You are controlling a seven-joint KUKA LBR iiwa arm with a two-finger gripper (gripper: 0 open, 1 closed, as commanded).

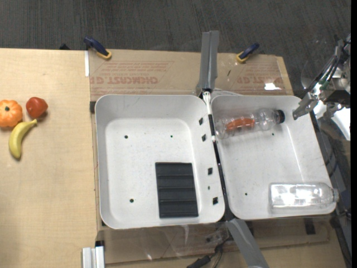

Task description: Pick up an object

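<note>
A black ribbed block (177, 189) lies flat in the left bin (111, 149), near its front. In the right bin (262, 155), a clear bottle with something orange inside (248, 123) lies on its side at the back. Another clear plastic bottle (301, 197) lies on its side in the front right corner. My gripper (310, 101) hangs at the right bin's back right rim, above and to the right of the orange-filled bottle, and touches none of the objects. Most of the arm is cut off by the view's right edge.
An orange (9, 114), a red fruit (36, 107) and a banana (18, 138) lie on the wooden bench at the far left. Two clamps (97, 47) (247, 52) pin cardboard behind the bins. A grey bar (208, 63) stands between the bins at the back.
</note>
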